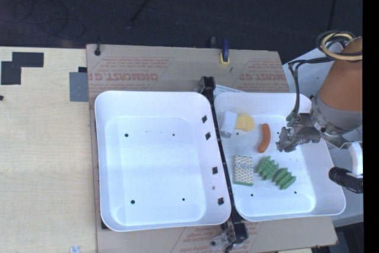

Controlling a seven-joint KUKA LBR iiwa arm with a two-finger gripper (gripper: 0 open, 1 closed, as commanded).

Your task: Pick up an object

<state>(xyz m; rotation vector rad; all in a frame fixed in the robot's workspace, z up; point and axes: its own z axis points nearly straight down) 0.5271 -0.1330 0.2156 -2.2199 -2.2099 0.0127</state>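
We saw the grey arm with its orange band reach in over the right-hand shallow white bin [323, 201], its dark two-finger gripper [288, 140] hanging above the bin's middle toward the right wall. How far its jaws stood apart we could not tell, and nothing showed between them.

Nearest to it lay a small orange-red sausage-shaped toy [264, 137], just beside the gripper on the side facing the centre divider, its long axis running roughly from the far wall toward the near one. We judged it the likeliest target: light, probably smooth plastic or rubber, rounded and so apt to roll or squirt out of a pinch. A hold across its narrow middle, jaws closing on its long sides, looked the safest.

Toward the near wall sat a green ribbed pod-like cluster [275, 172], lying on a slant, and beside it, close to the divider, a pale rectangular pad with a green-dotted mesh face [243, 170], flat and thin, hard to get under. Near the bin's far-left corner rested a yellow wedge-shaped block [244, 122] touching a white object [228, 122] we could not identify.

The left-hand shallow white bin [109, 127] stood alongside on the cardboard-covered surface [148, 71].
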